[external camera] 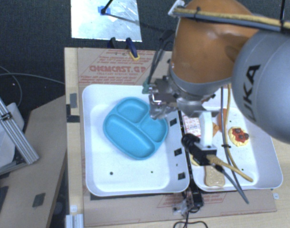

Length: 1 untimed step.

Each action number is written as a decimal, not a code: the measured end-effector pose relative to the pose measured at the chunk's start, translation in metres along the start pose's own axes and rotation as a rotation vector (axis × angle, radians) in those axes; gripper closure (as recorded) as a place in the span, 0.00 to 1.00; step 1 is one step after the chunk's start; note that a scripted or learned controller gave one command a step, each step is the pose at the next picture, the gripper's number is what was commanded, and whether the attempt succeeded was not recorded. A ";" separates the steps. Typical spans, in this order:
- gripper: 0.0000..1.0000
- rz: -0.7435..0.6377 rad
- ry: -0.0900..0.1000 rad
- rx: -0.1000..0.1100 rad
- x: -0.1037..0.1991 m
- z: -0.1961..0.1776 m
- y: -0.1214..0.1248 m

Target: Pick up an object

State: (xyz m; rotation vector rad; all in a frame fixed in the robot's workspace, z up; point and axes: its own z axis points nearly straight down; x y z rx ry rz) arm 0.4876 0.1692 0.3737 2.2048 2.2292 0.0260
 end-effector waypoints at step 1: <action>1.00 0.005 0.000 -0.004 -0.001 -0.147 0.021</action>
